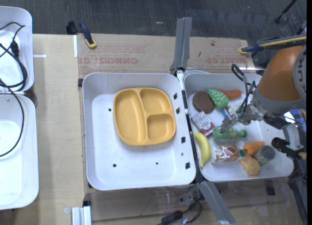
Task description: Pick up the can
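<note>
The can (264,155), small, dark and lying near the lower right corner of the right bin (273,174) just beside a carrot (253,147), is not yet grasped, so the gripper (233,121), whose jaws' state I cannot tell, seemingly needs to shift toward the lower right.

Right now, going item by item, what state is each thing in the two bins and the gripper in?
yellow divided plate: flat in the left bin, compartments bare
banana: lying at the right bin's left edge
can: near the right bin's front right, untouched
green bottle: on its side under the gripper
gripper: low over the green bottle, finger state unclear
carton: lying flat
</note>
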Tool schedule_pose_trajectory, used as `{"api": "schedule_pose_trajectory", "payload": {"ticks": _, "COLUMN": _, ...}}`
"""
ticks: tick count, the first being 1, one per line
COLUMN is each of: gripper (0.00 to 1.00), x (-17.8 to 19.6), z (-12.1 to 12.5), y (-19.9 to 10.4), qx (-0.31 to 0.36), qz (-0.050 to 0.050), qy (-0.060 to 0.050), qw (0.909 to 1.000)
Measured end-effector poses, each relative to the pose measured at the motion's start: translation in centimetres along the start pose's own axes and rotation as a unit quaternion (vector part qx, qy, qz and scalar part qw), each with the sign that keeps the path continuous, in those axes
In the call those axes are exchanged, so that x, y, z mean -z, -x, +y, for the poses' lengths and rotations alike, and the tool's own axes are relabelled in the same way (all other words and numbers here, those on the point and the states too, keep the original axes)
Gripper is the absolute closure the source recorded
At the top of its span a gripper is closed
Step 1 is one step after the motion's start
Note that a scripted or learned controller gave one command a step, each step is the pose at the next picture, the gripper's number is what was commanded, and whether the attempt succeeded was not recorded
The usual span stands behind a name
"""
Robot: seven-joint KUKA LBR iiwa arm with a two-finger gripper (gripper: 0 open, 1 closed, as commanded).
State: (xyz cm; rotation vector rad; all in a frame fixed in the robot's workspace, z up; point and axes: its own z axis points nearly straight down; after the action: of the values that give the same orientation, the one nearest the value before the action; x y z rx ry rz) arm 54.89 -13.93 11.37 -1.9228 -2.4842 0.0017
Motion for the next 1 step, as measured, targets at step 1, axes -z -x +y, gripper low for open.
{"api": "schedule_pose_trajectory", "payload": {"ticks": 1, "gripper": 0.00, "x": -1.34, "z": 5.84, "y": 0.40, "qx": -0.106, "qz": -0.005, "qy": 0.009, "qw": 0.9943}}
